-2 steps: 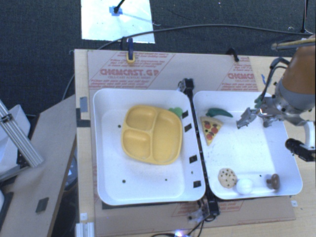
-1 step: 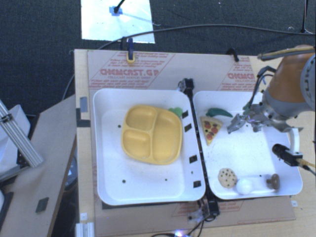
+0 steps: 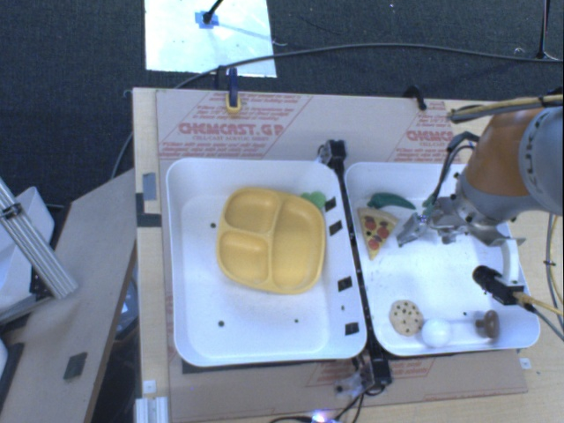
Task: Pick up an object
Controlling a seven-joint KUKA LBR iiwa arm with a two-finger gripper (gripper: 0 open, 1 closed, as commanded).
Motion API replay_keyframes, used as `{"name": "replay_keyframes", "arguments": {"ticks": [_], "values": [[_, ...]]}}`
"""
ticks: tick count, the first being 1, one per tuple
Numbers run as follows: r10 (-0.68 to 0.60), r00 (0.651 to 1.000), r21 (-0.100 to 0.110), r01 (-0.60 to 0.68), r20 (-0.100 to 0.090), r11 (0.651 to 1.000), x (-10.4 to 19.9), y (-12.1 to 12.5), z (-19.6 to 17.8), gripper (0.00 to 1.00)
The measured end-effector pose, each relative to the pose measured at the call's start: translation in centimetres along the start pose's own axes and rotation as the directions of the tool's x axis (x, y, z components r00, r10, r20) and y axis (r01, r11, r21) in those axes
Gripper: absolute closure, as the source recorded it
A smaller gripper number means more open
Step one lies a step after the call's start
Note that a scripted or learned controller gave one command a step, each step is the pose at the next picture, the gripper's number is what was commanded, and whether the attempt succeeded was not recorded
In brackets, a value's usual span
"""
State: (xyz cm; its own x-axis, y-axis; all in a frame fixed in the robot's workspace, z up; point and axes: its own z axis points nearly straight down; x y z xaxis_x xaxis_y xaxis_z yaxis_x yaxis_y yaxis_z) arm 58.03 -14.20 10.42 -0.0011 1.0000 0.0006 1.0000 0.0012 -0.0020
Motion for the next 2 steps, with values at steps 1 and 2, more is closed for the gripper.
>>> {"name": "replay_keyframes", "arguments": {"ticks": [1, 2], "values": [[0.0, 1.0, -0.006, 0.0, 0.002, 1.0, 0.0, 0.1, -1.3, 1.0], [-0.002, 1.0, -0.01, 0.002, 0.003, 1.0, -0.6, 0.3, -7.7, 1.0]]}}
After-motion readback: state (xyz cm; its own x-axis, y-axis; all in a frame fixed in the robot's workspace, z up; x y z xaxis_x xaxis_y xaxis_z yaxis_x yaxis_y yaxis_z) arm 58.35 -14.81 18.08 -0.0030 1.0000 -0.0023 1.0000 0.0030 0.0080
